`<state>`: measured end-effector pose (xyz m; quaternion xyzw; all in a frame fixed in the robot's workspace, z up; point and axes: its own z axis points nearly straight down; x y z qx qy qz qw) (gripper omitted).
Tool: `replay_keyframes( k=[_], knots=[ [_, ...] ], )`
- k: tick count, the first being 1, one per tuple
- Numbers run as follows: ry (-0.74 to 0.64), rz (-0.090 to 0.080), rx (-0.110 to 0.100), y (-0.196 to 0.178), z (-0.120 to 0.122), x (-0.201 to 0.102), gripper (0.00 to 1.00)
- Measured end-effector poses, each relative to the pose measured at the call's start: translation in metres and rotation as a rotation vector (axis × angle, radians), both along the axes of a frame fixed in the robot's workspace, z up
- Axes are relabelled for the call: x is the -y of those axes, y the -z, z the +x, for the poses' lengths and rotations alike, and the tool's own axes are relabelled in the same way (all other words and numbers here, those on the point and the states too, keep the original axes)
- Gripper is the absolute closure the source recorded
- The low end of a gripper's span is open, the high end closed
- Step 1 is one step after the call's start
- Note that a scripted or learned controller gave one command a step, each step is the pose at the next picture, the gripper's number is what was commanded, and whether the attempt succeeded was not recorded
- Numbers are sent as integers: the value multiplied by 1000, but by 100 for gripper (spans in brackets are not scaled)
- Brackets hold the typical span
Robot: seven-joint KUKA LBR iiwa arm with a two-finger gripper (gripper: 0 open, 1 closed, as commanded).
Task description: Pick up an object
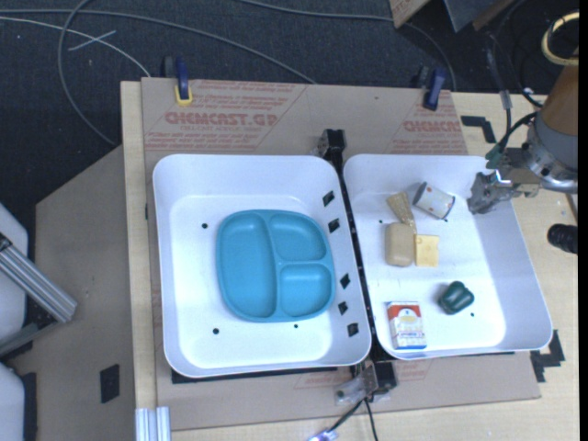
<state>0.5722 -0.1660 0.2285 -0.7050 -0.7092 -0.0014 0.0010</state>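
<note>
The right bin [514, 274] holds several small objects. A grey metallic piece [434, 200] lies near its back, with a tan block [400, 207] beside it. Below them sit a beige block [398, 244] and a yellow square [427, 250]. A dark green lump [455, 297] rests toward the front right, and a small red and white box [405, 325] lies at the front. My gripper [485, 194] hovers over the bin's back right corner, to the right of the grey piece and apart from it. Nothing shows between its fingers.
The left bin [184, 246] bears a blue divided plate [274, 265]. A black divider with clips [342, 246] runs between the bins. Blue clamps [184, 79] [434, 88] hold the cardboard base at the back. Cables trail near the arm at the right.
</note>
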Motion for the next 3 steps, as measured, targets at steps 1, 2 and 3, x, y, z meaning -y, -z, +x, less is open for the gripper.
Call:
replay_keyframes(
  k=[1,2,3],
  knots=[
    [-1,1,-1,-10,-1,-59,100],
    [1,0,-3,-5,-1,-103,100],
    [0,0,0,-13,-3,-155,100]
  ],
)
